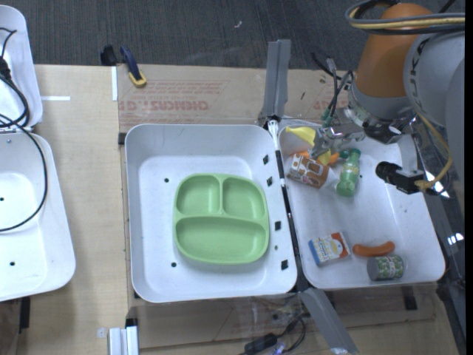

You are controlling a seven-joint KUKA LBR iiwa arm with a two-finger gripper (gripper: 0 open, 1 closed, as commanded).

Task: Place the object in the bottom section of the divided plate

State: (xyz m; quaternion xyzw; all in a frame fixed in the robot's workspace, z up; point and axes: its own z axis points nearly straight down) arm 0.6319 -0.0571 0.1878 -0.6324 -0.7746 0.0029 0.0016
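Dark carpet is showing beyond the wooden table [81, 124], where two shallow white bins are sitting side by side. I am watching the left white bin [148, 272], which is carrying the pale green three-section plate [221, 218]; its wide bottom section is lying open toward the camera, ready to receive. The right white bin [414, 228] is serving as the supply: a yellow wedge-shaped piece [301, 134], a small orange-and-white carton [307, 170], a green bottle [347, 173], a blue-and-white carton [328, 248], an orange sausage-shaped toy [373, 249] and a small green can [386, 267]. My hand [330, 140] is hanging over the far cluster, presumably choosing there. Cables and shadow are crowding it, so I cannot tell its state, nor which object is intended.
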